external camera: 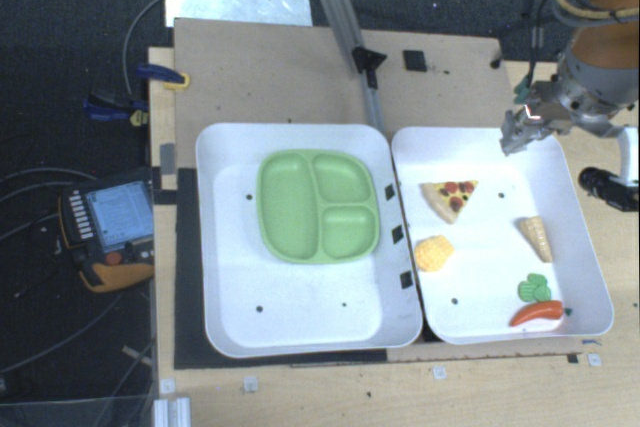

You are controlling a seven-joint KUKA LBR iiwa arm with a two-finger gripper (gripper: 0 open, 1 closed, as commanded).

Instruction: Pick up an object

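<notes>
Hovering at the right bin's (600,300) far right corner, your gripper (520,137) is carrying nothing; its opening cannot be told. You are aiming for the pizza slice (449,197) near the far edge; descend centred.

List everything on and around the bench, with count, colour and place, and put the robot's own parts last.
left bin: one, white, left half of the bench
right bin: one, white, beside the left bin
divided plate: one, green, three compartments, in the left bin
toy pizza slice: one, tan with red spots, upper middle of the right bin
toy corn piece: one, yellow, near the right bin's left wall
toy cone: one, beige, right side of the right bin
toy vegetable: one, green top over red, right bin's lower right corner
handheld controller: one, grey and orange with a blue screen, on the floor to the left
arm: one, grey with an orange band, upper right
hand: one, grey, over the right bin's upper right corner
</notes>
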